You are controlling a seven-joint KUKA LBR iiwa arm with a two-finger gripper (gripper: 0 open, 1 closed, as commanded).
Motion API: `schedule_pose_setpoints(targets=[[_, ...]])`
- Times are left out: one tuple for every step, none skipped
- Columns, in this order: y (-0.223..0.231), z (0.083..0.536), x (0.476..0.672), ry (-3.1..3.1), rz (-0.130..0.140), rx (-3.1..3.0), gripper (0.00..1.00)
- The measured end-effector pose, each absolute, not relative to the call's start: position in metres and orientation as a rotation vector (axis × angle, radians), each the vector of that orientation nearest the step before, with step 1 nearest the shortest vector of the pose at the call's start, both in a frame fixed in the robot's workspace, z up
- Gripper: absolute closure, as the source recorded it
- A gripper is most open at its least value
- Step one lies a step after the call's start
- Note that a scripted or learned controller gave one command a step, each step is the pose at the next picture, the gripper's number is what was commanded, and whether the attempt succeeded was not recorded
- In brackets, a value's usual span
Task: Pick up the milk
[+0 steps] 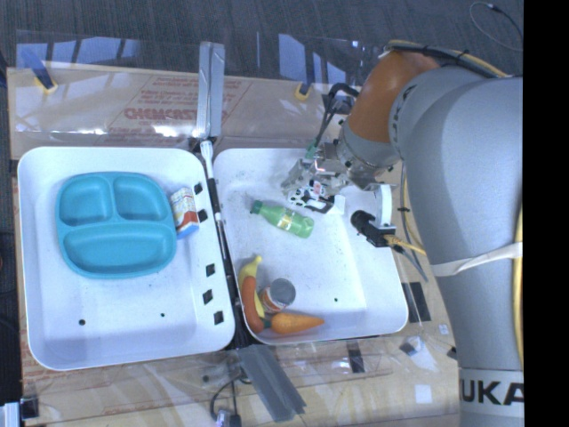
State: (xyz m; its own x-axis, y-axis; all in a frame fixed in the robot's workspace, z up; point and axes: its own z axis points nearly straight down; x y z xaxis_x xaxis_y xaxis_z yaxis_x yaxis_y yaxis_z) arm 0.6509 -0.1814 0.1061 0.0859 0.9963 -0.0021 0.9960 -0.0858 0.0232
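The milk (pixel 184 211) is a small white carton with red and blue print. It lies in the left bin (pixel 53 327), against the right edge of a blue divided plate (pixel 114 223). My gripper (pixel 309 190) hangs over the back part of the right bin (pixel 373 301), well to the right of the milk and across the wall between the bins. It sits just above and behind a green bottle (pixel 283 219). Nothing is seen held in it.
In the right bin's front left corner a banana (pixel 249 292), a small can (pixel 281 293) and a carrot (pixel 296 324) lie together. The grey arm (pixel 453 167) covers the bin's right side. A metal divider post (pixel 210 87) stands behind the bins.
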Motion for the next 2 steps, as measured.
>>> schedule_pose_setpoints(targets=[[-0.1693, 0.1202, 0.6563, 2.134, 0.043, 2.287, 1.00], [-0.1720, 0.1207, 0.6558, 2.130, 0.040, 2.287, 0.00]])
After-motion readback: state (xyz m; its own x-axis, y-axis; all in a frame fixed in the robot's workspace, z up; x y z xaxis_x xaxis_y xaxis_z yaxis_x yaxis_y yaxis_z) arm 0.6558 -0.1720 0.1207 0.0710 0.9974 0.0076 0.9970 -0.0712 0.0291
